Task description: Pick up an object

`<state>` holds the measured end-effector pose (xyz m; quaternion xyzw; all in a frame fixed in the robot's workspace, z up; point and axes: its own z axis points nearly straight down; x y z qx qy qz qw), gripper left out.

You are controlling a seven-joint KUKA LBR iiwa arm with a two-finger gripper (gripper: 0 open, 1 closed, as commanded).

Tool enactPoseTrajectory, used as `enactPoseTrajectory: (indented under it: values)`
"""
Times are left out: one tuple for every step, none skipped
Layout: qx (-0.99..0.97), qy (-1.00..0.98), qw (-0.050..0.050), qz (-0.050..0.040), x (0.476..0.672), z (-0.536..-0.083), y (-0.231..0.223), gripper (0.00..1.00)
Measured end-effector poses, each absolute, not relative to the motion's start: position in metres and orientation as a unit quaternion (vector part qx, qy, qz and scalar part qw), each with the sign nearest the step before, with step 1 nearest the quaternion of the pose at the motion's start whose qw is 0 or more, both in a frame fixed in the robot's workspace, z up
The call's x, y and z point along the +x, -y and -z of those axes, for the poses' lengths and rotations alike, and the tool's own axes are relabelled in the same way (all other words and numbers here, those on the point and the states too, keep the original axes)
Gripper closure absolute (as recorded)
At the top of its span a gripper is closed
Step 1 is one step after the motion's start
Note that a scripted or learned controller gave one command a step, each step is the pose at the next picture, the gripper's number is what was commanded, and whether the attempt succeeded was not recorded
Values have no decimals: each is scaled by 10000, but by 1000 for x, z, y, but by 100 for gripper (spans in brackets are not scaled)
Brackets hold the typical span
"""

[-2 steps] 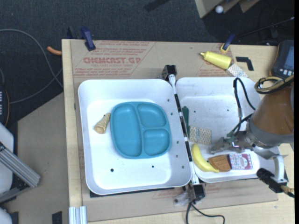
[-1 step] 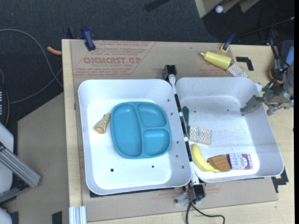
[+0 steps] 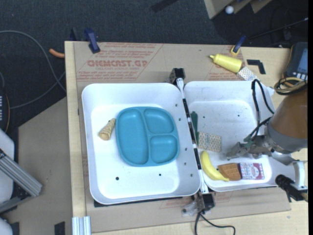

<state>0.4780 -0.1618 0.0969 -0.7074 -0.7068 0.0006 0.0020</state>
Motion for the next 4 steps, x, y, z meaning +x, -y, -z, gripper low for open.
enactPoseTrajectory:
  values:
    - [-7064, 7078, -11, 14, 620, -147, 113, 0]
    - [-7078, 7064, 8, -11, 512, -84, 163, 0]
    - [-7066, 7077, -5, 8, 594, -106, 119, 0]
    - [-7077, 7065, -61, 28, 580, -89, 99, 0]
